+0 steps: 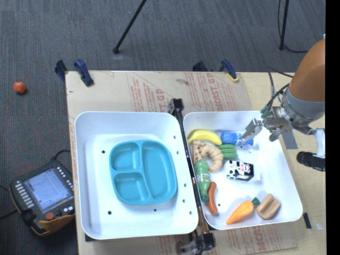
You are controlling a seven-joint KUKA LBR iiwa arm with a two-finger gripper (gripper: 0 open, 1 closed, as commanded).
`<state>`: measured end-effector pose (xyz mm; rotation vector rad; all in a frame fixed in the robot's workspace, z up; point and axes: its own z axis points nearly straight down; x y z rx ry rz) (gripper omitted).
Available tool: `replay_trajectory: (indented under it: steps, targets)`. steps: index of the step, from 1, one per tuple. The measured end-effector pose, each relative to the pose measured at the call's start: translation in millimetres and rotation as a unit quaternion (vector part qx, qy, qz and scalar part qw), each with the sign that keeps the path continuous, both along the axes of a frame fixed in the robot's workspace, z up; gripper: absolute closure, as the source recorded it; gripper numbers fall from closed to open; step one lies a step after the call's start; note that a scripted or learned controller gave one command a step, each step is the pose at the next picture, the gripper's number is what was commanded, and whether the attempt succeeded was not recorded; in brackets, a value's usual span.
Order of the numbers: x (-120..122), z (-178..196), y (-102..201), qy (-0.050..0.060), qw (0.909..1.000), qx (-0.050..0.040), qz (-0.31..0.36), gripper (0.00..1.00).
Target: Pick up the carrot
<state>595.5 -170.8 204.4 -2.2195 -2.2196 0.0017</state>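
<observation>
Camera view: approach step, nothing picked yet. Gripper spread and unladen, hovering over right bin near its far edge. Carrot lying well apart, near the front edge, beside a bread roll. Next: travel forward, descend, straddle.

Robotics lab: teach pendant on carpet, tripod legs, clamped cardboard bench (blue clamps).
</observation>
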Motion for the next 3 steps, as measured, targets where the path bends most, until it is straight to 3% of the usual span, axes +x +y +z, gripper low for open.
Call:
replay_trajectory:
  steps: [1, 2, 3]
  targets:
    - [-71, -47, 60, 0.001, 0.9966, 0.0003, -0.083, 0.00]
    - [-120, -102, 86, 0.000, 0.9983, 0.0010, -0.059, 0.00]
    - [-120, -102, 85, 0.001, 0.9982, 0.0005, -0.059, 0.00]
